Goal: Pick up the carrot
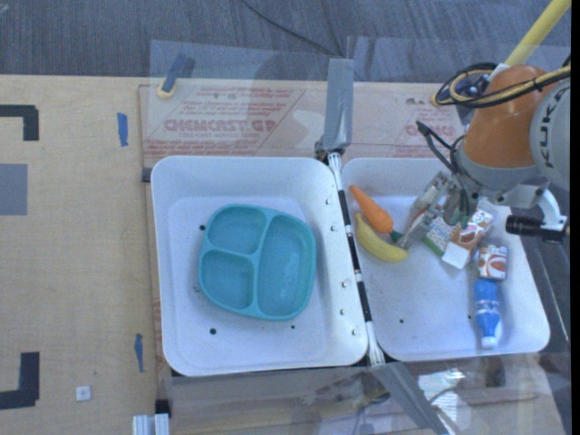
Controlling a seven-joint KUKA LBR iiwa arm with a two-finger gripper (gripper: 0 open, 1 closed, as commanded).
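The orange carrot (372, 208) lies in the right bin (435, 338), near its upper left corner and beside the divider. A yellow banana (380, 246) rests just below it, touching its lower end. My gripper (420, 233) hangs low over the bin to the right of the carrot, slanting down-left, and its fingers stand open with nothing between them. One fingertip (407, 238) is close to the banana's right end, a short gap away from the carrot.
A white and green carton (443, 240), two red and white packs (471, 229) (492, 263) and a blue tube (487, 310) lie along the right bin's right side. A teal divided plate (258, 261) sits in the left bin (181, 243).
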